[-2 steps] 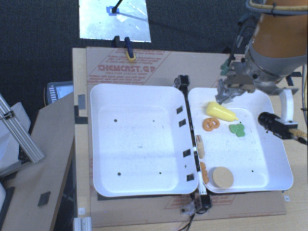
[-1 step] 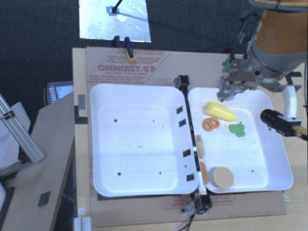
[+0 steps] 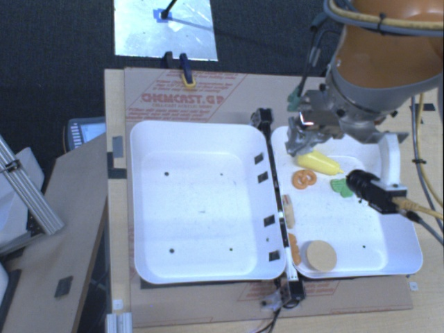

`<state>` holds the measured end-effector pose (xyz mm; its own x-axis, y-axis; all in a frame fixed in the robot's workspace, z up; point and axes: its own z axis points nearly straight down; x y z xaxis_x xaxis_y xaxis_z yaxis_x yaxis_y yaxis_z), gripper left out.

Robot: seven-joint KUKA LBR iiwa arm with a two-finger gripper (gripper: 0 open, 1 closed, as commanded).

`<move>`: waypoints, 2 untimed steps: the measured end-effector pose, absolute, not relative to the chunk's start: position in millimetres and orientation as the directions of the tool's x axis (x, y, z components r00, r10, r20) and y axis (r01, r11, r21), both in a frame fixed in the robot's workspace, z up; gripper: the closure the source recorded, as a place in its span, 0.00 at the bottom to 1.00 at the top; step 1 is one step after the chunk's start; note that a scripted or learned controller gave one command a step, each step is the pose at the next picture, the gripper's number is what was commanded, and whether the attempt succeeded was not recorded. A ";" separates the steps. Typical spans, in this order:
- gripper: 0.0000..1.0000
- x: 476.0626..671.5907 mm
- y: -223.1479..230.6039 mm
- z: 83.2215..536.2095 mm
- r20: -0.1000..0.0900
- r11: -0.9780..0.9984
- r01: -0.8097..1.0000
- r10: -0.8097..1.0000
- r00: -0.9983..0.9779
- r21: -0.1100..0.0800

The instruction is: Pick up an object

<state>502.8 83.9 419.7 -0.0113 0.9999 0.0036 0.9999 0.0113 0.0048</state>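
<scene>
We saw the arm (image 3: 388,40) reaching in from the right, over the far end of the right bin (image 3: 406,255). Its gripper (image 3: 300,143) hung low at that bin's far left corner, close to the wall shared with the left bin (image 3: 201,207). The wrist hid the tip of the claw, so we could not tell how far open it was, and we saw nothing held in it.

The loose things all lay in the right bin. A yellow piece (image 3: 320,162), long and rounded, lay just beside the gripper on its near side, slanting away from it toward the right. Just in front of the yellow piece was an orange ring (image 3: 303,180), near it but apart. A small green piece (image 3: 341,187) lay to the right of the ring, a little below the yellow piece's right end.

Nearer to us, a tan stick (image 3: 288,212) lay lengthwise against the bin's left wall. Further along that wall, at the near left corner, sat an orange lump (image 3: 294,250), and just beside it on the right a round tan disc (image 3: 321,255) lay flat on the floor of the bin.

Both bins stood side by side on a sheet of cardboard (image 3: 180,96) with red lettering along its far edge. Beyond the cardboard, a shiny metal plate (image 3: 165,19) lay on the dark ground.
</scene>
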 end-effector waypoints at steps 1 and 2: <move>1.00 486.3 79.5 542.6 0.004 0.005 1.000 1.000 -0.005 0.017; 1.00 489.3 155.9 441.0 -0.001 0.011 1.000 1.000 -0.011 -0.008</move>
<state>489.3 155.9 441.0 -0.0110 0.9999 -0.0006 0.9999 0.0110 -0.0075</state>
